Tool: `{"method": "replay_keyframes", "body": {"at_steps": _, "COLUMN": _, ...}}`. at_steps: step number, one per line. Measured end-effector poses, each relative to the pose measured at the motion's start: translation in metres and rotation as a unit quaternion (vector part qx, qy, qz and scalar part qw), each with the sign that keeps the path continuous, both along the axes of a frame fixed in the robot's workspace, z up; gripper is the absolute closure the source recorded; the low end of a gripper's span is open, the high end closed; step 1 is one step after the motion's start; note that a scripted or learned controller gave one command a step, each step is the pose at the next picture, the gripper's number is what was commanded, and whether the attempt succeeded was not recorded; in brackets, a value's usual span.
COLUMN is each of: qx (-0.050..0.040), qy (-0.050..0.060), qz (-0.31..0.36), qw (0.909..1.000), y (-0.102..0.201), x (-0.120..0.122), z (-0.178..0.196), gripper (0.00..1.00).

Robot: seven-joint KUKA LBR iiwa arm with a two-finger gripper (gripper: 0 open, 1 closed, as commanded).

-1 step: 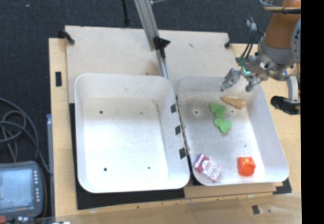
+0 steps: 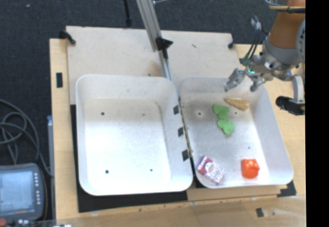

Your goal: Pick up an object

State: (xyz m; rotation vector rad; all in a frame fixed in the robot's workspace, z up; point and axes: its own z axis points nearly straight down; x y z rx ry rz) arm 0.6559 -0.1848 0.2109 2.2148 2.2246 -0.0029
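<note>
The gripper (image 2: 243, 82) hovers over the far edge of the right bin (image 2: 272, 133), jaws spread and nothing between them. Just below it lies a tan cone (image 2: 237, 102), with two green pieces (image 2: 223, 118) beside that. Near the bin's front edge sit an orange-red block (image 2: 250, 168) and a red-and-white packet (image 2: 211, 170).

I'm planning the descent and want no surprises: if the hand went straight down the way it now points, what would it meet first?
Probably the tan cone-shaped piece, lying just below the open hand near the right white bin's far wall. Depth is unclear from one slanted view; it may land on bare bin floor beside the cone.
</note>
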Motion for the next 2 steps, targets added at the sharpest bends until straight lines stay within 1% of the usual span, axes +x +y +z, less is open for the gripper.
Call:
{"method": "replay_keyframes", "body": {"at_steps": 1, "qx": 0.0007, "qy": 0.002, "qz": 0.000, "qw": 1.0000, "y": 0.004, "x": -0.006, "z": -0.061, "gripper": 0.00}}
{"method": "replay_keyframes", "body": {"at_steps": 2, "qx": 0.0004, "qy": 0.002, "qz": -0.001, "qw": 1.0000, "y": 0.003, "x": -0.007, "z": -0.113, "gripper": 0.00}}
